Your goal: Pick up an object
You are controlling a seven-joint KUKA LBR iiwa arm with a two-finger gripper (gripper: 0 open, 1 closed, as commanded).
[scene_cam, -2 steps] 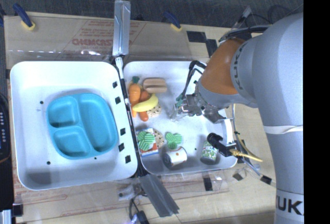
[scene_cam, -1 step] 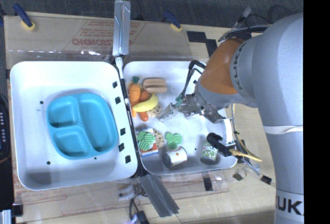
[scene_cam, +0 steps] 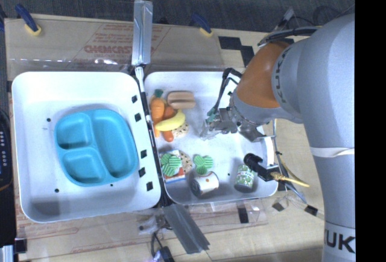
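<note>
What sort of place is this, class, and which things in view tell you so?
Probably a robotics lab test bench: a grey arm with an orange band reaches over two shallow white bins, one holding toy food such as an orange plastic carrot.

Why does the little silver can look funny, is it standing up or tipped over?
Tipped over. The silver can lies on its side in the right bin.

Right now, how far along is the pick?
Done: the gripper is down inside the right bin, near the banana. In hand: nothing visibly held. Left: grasp and lift; carrot, hotdog and can lie on the floor.
</note>
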